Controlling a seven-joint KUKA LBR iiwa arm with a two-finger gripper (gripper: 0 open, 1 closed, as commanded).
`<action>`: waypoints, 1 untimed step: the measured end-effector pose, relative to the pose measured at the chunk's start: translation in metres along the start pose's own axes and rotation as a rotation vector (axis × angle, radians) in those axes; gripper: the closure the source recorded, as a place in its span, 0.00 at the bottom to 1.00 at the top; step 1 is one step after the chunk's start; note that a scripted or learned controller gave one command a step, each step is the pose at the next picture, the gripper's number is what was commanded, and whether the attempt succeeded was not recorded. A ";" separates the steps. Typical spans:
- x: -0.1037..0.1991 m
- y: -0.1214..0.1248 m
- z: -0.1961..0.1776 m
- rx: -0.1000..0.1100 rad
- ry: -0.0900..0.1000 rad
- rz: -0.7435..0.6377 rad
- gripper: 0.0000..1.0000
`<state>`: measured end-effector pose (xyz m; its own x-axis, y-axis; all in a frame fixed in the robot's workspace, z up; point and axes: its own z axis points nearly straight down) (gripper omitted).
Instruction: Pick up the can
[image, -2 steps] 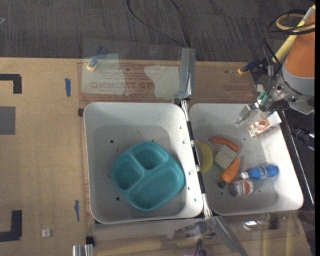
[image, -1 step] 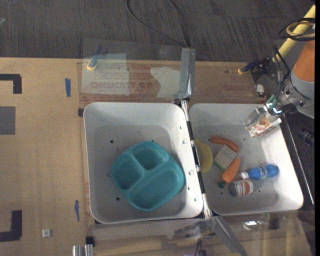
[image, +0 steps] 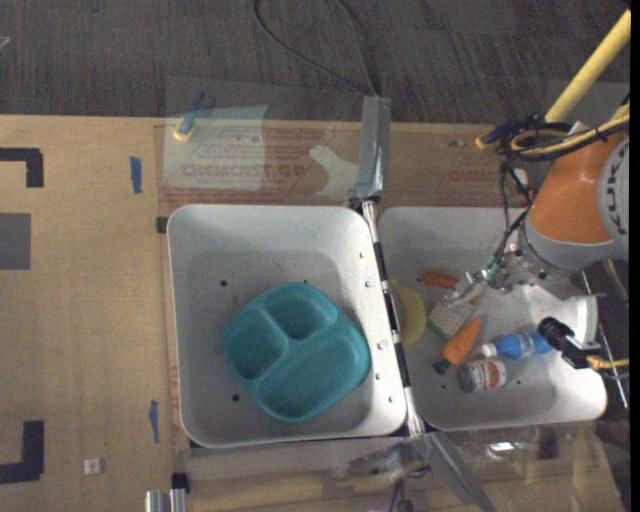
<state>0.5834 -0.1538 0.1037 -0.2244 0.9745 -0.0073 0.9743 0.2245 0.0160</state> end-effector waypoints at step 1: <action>-0.048 -0.058 0.005 -0.011 -0.001 0.061 0.00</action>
<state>0.5376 -0.2140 0.0981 -0.1649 0.9863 -0.0070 0.9859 0.1650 0.0276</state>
